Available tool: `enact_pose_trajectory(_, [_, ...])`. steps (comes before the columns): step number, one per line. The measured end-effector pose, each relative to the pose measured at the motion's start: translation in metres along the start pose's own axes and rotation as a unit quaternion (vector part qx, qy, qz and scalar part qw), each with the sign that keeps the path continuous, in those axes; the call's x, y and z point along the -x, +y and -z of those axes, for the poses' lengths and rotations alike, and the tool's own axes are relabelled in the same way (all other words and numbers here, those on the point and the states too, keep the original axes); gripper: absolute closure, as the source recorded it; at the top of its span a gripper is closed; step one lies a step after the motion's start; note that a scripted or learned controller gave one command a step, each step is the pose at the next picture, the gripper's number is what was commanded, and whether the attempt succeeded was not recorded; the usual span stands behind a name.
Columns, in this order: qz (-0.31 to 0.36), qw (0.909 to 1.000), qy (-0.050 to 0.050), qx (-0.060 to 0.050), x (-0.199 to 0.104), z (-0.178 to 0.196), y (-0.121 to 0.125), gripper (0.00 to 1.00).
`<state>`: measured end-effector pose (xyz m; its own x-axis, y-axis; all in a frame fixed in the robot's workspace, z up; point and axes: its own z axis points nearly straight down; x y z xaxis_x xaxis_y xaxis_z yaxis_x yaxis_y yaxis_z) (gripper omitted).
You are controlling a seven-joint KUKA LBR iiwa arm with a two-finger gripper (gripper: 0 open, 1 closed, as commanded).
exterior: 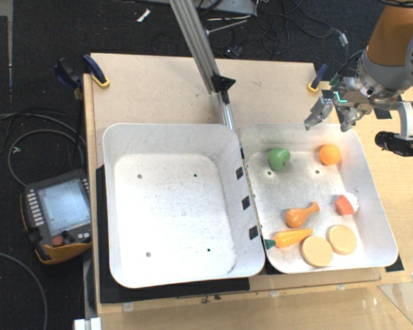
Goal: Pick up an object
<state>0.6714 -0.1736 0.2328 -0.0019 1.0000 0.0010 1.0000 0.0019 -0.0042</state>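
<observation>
Here the gripper (pixel 332 115) is hovering with fingers spread and empty above the right bin's (pixel 372 205) far edge, the orange ball (pixel 330 155) lying just below it.

A tan bench (pixel 158 91) carries two shallow white bins: the left bin (pixel 117 150) and the right bin (pixel 378 225), their inner edges touching. A slanted metal pole (pixel 193 33) runs from the far edge down to where the bins meet. Blue-and-yellow clamps (pixel 95 71) grip the bench's far corners. On the dark floor to the left sits a teach pendant (pixel 58 212), with cables (pixel 14 136) near it.
</observation>
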Motion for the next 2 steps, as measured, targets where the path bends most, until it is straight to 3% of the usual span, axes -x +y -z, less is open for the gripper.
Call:
enact_pose_trajectory(1, [0.001,1.0000,-0.001,0.001,0.000,0.003,0.000,0.00])
enact_pose_trajectory(2, [0.001,1.0000,0.000,0.000,-0.011,-0.054,0.002,0.00])
